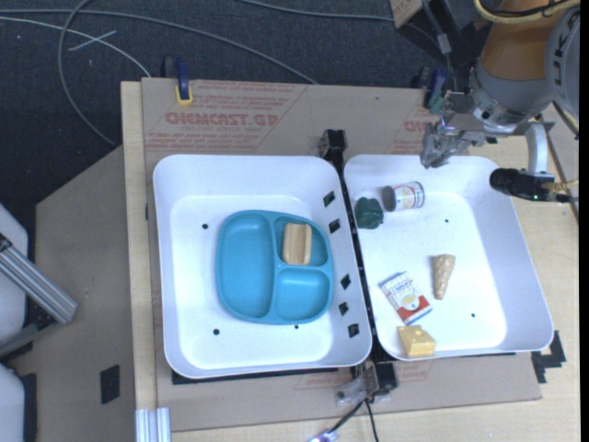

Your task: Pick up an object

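The right bin (515, 274) holds a small jar lying on its side (403, 197), a dark green lump (369, 213), a tan cone-shaped piece (443, 275), a red-and-white packet (404, 296) and a yellow block (418, 341). My gripper (436, 151) hangs over the far edge of the right bin, above and to the right of the jar, with nothing seen between its fingers. The left bin (184, 247) carries a blue divided plate (248, 270) with a tan bread-like piece (296, 243) in its upper right compartment.
A black divider with clips (342, 238) runs between the two bins. The arm's orange band (525, 26) stands at the top right. A black sensor on a bracket (517, 182) sits by the right bin's far right rim. Cables lie on the dark floor at the top left.
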